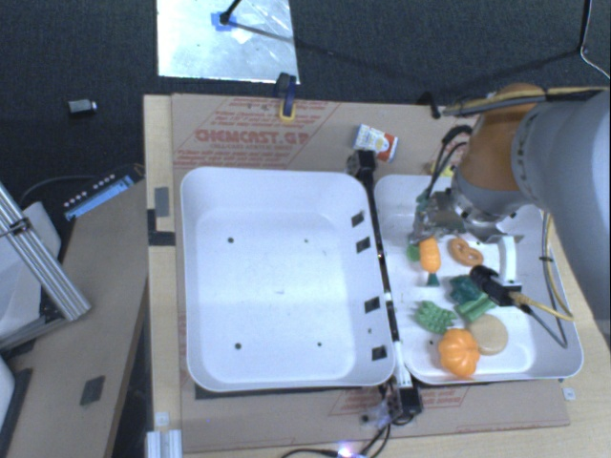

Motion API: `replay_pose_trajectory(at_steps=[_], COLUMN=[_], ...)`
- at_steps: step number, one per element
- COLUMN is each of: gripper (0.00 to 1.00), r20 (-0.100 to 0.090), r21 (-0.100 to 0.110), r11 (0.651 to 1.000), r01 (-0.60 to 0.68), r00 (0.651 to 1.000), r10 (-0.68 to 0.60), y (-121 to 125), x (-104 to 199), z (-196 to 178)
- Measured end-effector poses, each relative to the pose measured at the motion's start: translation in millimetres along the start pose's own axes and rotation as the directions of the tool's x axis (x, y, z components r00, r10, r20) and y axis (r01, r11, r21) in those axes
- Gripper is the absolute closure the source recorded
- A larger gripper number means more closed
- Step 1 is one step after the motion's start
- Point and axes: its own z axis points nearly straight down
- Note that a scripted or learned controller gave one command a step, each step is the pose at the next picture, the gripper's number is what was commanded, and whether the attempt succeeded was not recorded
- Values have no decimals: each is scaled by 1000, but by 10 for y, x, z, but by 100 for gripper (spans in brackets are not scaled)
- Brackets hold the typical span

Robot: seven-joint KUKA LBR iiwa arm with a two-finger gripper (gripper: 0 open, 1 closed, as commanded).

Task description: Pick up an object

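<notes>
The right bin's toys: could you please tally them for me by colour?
Orange: 3, the carrot, the pretzel-like ring and the pumpkin
Green: 2, the light green piece and the dark green piece
Beige: 1, the round disc
Total: 6

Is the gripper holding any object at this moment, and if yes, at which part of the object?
It cannot be told. The gripper hangs just above the orange carrot in the right bin, and the wrist hides any contact.
</notes>
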Motion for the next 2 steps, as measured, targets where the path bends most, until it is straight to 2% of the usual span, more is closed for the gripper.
replay_pose_trajectory(at_steps=[1, 2], gripper=[100, 100], r20=[-2, -3], r21=[-5, 8], r11=[1000, 1000], r01=[6, 5], r00=[1000, 1000], r10=[-6, -5], y=[567, 529], x=[630, 1333], z=[-919, -856])
